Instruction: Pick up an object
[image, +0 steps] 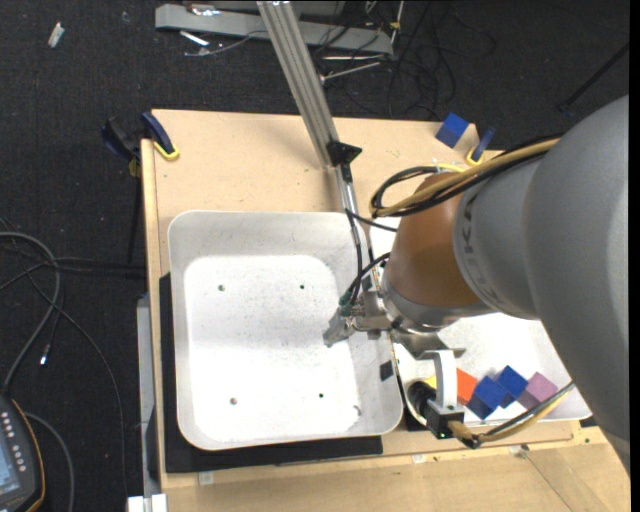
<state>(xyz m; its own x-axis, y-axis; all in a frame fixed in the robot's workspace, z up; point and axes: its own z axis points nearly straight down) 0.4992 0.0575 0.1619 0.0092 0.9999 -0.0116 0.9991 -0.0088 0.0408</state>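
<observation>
My gripper hangs under the orange wrist band, over the right edge of the left white bin. In the right bin, at its near end, lie an orange block, two blue blocks and a purple block. The gripper is to the left of these blocks, apart from them. I see nothing held at its tip. The arm hides most of the right bin.
The big grey arm covers the bench's right side. A blue block and a yellow piece rest on the bench's far right corner. A slanted metal pole crosses the far edge. A clamp sits at the far left corner.
</observation>
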